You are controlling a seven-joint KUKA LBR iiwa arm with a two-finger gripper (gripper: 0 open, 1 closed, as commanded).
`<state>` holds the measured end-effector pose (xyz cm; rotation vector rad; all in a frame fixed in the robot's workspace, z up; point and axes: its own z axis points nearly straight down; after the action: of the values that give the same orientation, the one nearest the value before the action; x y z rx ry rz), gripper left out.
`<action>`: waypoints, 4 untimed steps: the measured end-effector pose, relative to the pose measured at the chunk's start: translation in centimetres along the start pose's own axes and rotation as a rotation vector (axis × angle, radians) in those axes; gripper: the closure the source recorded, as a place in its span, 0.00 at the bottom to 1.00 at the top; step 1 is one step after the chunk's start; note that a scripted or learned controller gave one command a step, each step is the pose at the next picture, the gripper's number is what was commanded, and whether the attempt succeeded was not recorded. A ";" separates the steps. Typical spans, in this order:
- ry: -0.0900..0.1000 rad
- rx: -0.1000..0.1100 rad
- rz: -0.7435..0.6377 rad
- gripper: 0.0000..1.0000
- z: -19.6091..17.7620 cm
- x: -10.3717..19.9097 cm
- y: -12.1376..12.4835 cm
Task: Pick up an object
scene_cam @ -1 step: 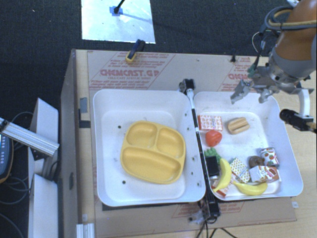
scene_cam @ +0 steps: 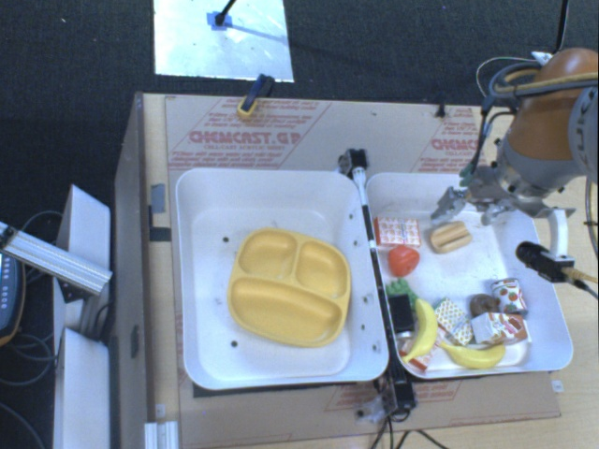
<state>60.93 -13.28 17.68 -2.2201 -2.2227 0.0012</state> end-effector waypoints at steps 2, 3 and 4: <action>0.001 -0.004 -0.003 0.00 9.2 2.9 3.7; 0.000 -0.003 -0.001 0.00 9.2 1.6 3.2; 0.000 -0.005 -0.003 1.00 8.1 1.6 3.3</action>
<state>64.26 -11.71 9.58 -2.2198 -2.2283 -0.0050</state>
